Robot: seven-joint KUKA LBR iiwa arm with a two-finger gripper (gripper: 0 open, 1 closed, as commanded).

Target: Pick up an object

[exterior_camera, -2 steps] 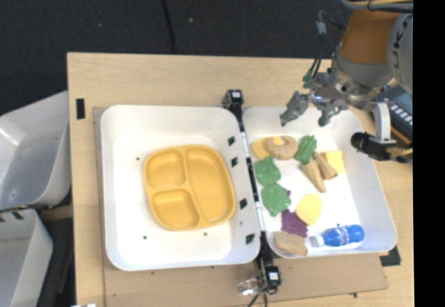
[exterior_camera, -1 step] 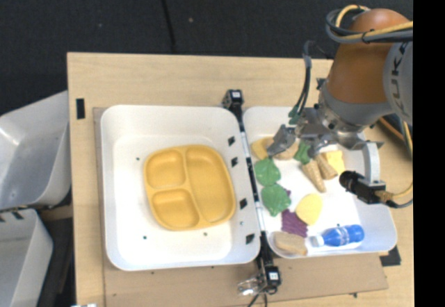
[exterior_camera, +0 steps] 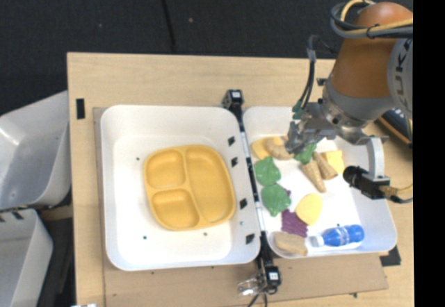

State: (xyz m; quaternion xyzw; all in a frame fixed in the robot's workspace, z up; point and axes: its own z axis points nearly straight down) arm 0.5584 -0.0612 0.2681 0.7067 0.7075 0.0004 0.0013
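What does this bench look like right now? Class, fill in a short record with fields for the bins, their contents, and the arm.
left bin: holds a yellow divided tray, three compartments
right bin: holds a jumble of small toy foods
items in right bin: two green leafy pieces, a yellow lemon-like piece, a purple piece, a blue bottle lying on its side, a tan stick
arm: reaches in from the right, over the right bin
gripper: low over the far end of the pile; grasp cannot be judged

Wooden bench (exterior_camera: 160, 76), dark floor (exterior_camera: 174, 0) behind.
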